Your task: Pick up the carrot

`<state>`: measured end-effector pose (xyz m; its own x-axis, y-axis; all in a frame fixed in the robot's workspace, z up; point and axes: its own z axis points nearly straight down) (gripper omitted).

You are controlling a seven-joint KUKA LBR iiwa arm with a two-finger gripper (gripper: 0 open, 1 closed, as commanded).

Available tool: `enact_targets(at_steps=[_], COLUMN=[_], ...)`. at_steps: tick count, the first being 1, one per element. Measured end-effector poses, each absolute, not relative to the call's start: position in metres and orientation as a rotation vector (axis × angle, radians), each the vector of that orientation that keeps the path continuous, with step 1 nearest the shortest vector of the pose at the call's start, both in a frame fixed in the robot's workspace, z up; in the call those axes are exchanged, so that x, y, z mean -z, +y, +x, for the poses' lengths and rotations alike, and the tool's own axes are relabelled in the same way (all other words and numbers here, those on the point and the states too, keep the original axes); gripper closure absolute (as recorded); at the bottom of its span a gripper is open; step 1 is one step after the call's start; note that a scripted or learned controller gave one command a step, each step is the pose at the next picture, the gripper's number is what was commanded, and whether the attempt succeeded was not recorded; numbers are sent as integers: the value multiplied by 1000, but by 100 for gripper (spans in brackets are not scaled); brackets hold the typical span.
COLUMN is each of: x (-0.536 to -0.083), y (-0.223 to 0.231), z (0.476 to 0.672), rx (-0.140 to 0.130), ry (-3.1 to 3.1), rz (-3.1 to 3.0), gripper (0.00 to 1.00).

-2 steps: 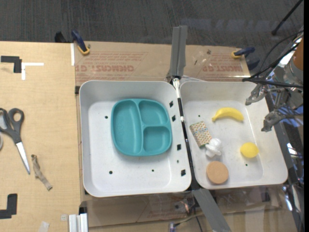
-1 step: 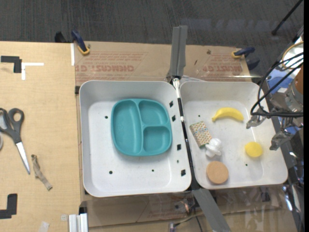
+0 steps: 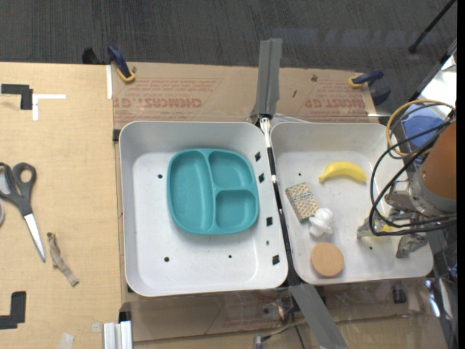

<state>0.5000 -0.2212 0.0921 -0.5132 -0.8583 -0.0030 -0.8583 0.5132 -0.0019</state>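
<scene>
Two white bins sit side by side on the surface (image 3: 65, 158). The left bin (image 3: 142, 267) holds a blue-green plate (image 3: 213, 191) with three parts. The right bin (image 3: 363, 140) holds a yellow banana (image 3: 343, 171) on the far side, a small speckled packet (image 3: 301, 200) and a white lump (image 3: 320, 222) in the middle, and a round orange piece (image 3: 327, 259) on the near side.

I see no long carrot. My guess is that the round orange piece is the carrot, cut as a flat slice. It lies flat, just near of the white lump.

The arm (image 3: 442, 173) comes in from the right. Its end effector (image 3: 386, 238) hangs low by the right wall of the right bin, to the right of the round orange piece and not touching it. I cannot tell if it is spread or pressed together.

The slice looks light, hard and smooth, so it may slip. It is thin and flat, so the best hold is likely across its round edge, low down, away from the white lump.

Scissors (image 3: 25, 202) lie far left on the surface.
</scene>
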Motion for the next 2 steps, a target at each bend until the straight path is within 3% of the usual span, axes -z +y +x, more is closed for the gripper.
enact_targets(at_steps=[1, 2], x=[-91, -89], y=[-214, -211], z=[479, 478], rx=[-16, -25], ry=[2328, 1752], rz=[-2099, -2593], gripper=[0, 0])
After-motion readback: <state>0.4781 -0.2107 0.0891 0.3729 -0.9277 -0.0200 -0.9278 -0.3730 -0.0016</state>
